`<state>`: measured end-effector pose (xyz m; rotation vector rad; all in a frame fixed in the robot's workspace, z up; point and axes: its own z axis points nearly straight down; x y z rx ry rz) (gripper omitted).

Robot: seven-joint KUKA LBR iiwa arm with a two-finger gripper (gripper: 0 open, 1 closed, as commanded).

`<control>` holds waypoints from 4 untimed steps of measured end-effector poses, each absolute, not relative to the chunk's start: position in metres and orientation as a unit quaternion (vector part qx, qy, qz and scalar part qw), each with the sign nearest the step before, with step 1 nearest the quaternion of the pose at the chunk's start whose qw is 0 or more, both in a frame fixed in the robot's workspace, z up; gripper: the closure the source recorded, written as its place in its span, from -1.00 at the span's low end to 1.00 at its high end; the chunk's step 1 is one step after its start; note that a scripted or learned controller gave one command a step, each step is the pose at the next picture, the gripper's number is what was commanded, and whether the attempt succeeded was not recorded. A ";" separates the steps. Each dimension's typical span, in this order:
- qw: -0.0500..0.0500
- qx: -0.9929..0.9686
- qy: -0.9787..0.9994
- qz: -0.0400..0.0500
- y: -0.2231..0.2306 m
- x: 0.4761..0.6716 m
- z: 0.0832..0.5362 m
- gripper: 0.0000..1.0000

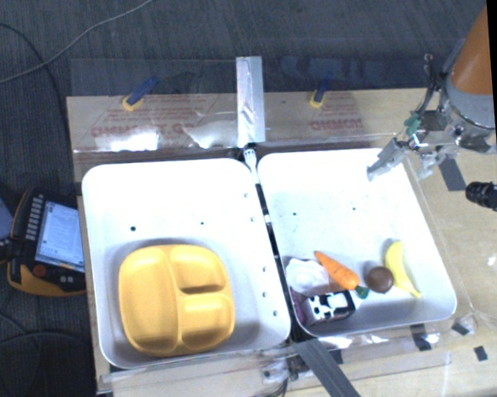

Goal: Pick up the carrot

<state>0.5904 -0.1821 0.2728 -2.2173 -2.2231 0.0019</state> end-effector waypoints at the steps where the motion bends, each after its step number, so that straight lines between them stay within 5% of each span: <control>1: 0.002 -0.707 -0.707 0.000 -0.134 0.533 0.149 -1.00; 2: -0.008 -0.699 -0.715 -0.005 -0.120 0.502 0.092 -1.00; 3: 0.000 -0.758 -0.652 0.002 -0.116 0.537 0.173 -1.00; 4: -0.002 -0.744 -0.669 -0.002 -0.104 0.513 0.094 -1.00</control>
